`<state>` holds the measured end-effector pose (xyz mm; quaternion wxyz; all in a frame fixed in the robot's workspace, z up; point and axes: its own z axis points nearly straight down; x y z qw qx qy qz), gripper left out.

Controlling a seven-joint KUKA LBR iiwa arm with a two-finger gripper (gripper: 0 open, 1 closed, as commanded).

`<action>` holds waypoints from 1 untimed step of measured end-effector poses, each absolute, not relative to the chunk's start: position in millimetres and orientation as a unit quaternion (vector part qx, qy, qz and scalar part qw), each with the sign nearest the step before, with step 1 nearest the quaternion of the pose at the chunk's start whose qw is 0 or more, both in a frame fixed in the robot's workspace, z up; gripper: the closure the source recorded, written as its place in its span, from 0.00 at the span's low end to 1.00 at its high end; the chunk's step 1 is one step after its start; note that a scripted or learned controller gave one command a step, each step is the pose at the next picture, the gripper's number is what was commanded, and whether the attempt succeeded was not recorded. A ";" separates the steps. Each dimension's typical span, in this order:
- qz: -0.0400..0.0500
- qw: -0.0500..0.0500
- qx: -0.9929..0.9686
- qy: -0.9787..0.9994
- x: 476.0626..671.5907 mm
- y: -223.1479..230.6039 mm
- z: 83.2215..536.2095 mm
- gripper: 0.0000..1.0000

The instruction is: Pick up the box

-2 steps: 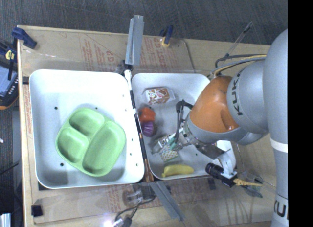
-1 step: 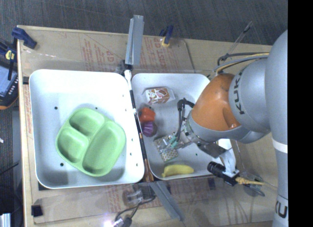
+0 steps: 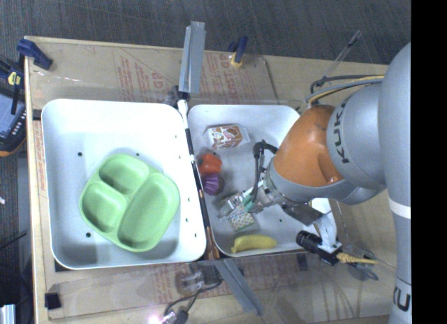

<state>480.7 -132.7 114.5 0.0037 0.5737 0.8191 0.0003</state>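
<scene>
A small box (image 3: 225,135) with a red and white printed face lies flat near the far edge of the right bin (image 3: 288,114). My gripper (image 3: 236,209) is low over the middle of that bin, well in front of the box and apart from it. Right under the gripper's tip lies a small pale item with a green checked pattern (image 3: 242,218); whether the gripper touches it is unclear. The grey arm with its orange band (image 3: 307,151) covers the right part of the bin.
A red object (image 3: 209,163) and a purple one (image 3: 211,183) sit against the right bin's left wall. A yellow banana (image 3: 253,244) lies at its near edge. The left bin (image 3: 63,120) holds a green divided plate (image 3: 130,202).
</scene>
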 end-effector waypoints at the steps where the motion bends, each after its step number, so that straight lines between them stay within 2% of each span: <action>1: -0.004 0.012 0.589 0.808 478.8 -111.2 97.3 0.00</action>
